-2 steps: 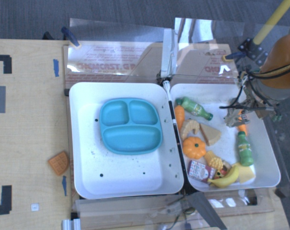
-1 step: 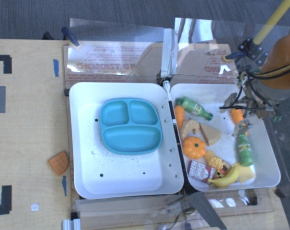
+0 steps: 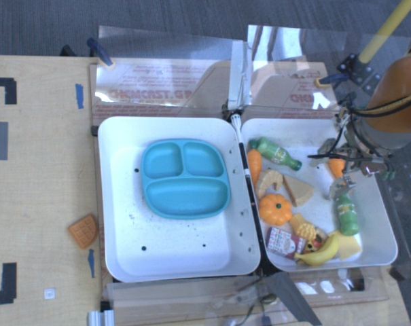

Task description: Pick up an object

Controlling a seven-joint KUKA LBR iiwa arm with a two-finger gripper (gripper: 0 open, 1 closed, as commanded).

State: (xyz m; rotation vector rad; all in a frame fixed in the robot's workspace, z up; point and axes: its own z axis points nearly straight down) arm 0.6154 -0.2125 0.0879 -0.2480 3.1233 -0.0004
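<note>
My gripper hangs over the right side of the right bin, below the arm's orange band. A small orange piece sits right at the gripper; whether it is held is unclear. Just below lies a green bottle. Other toy food in this bin: a second green bottle, a carrot, bread slices, an orange pumpkin, a corn cob, a banana and a red packet.
The left bin holds a blue divided plate. A small orange waffle-like block lies on the wooden board left of the bins. Clear plastic walls stand behind both bins.
</note>
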